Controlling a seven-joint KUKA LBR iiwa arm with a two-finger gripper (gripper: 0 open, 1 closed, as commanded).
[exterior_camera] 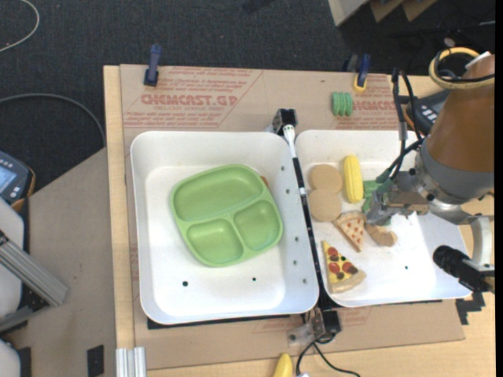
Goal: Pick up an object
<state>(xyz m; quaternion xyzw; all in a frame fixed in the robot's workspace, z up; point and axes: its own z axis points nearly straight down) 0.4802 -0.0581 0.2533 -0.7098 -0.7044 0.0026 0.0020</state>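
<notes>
While gripper (376, 210) hangs low in right bin (428, 285), picking step starts. Fingers: cannot tell. Brown food (383, 236) just below, pizza (351, 230) beside. Next: go down, squeeze.

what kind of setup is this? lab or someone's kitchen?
Most likely a robot lab bench: two white bins on protective-film board clamped at the edge, toy food such as corn and pizza, loose cables on dark carpet.

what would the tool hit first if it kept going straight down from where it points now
Probably the brown toy piece directly under the tool, beside the pizza slice; depth is unclear from this slanted view.
</notes>
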